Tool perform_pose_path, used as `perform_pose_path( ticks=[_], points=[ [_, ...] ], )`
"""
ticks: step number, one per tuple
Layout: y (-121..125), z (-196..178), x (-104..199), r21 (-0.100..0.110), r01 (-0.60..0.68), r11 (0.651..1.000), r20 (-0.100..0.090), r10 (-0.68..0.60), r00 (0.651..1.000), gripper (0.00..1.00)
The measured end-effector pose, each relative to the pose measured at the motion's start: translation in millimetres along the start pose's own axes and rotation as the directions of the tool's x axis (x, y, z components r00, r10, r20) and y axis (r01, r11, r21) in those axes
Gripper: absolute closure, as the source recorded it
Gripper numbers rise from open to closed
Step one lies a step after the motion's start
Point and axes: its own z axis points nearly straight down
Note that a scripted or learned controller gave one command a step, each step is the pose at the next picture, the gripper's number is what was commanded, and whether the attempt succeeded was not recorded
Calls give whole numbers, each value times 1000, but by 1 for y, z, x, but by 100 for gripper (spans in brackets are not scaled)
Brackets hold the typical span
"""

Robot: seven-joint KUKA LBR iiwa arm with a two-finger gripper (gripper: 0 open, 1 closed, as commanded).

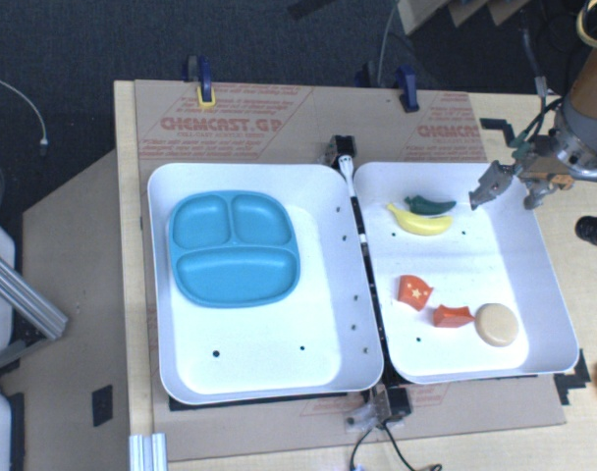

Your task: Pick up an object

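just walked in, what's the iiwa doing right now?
It's on a pick-up attempt. The gripper hangs over the far right corner of the right bin, jaws open with nothing between them. In that bin lie a banana touching a dark green piece, plus an orange-red block, a red piece and a tan round piece. The left bin holds a blue divided plate.
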Motion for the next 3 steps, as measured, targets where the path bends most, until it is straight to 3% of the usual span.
perform_pose_path(
  ticks=[1, 3],
  points=[
    [3, -8, 1, -14, 4, 1000, 3, -4, 1000, 0],
    [10, 104, 1, -9, 3, 1000, 1, -3, 1000, 0]
  ],
)
